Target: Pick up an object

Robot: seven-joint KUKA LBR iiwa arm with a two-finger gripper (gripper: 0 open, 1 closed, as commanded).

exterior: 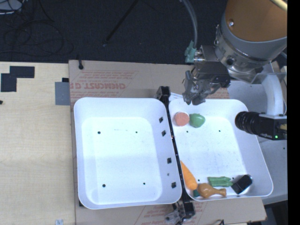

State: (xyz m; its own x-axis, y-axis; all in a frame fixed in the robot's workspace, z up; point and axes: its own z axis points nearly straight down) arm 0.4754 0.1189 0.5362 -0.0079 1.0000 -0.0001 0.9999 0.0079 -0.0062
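Gripper [196, 99] state unreadable, hovering near green object [197, 120]; centre over it, descend straight, avoid pink ball [181, 119].

Here's the arm [255, 27]: a broad orange band, glossy, sitting above a grey metal wrist ring with small bolts round its rim. Below that, the tool [196, 95], dark grey and blocky. A small green fitting beside it, and a grey cable curving up from there

In the right white plastic bin [262, 170] we see a round pink ball [181, 119], a green lump [198, 120], an orange carrot [188, 176] and a black block [242, 183].
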